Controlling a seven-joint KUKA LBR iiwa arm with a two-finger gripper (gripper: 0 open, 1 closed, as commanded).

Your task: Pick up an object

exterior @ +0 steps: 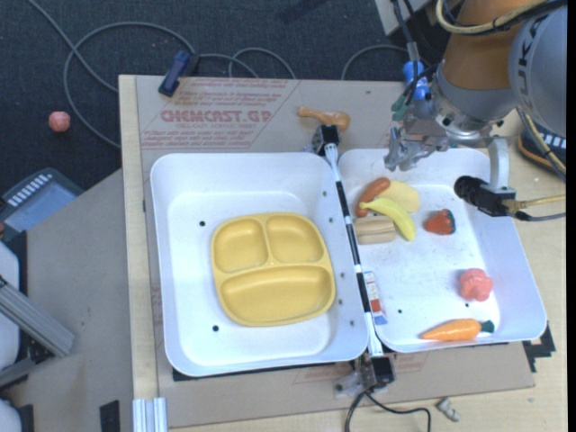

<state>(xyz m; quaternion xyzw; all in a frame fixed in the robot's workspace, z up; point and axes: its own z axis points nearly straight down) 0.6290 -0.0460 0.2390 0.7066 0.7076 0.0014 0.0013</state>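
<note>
My gripper (402,156) hangs over the far edge of the right bin (513,268), just above and behind a cluster of toy food. That cluster holds a yellow banana (394,214), a red-orange sausage (373,191) and a tan wooden block (374,231). A red strawberry (439,222) lies to their right. Nearer the front sit a pink lumpy fruit (476,284) and an orange carrot (454,330). Nothing shows between the fingers.
The left bin (180,268) holds a yellow divided plate (270,268). A black clamp and rail (346,232) run between the bins. A tan wooden piece (324,116) and a blue clip (176,72) lie on the board behind; cables trail beyond.
</note>
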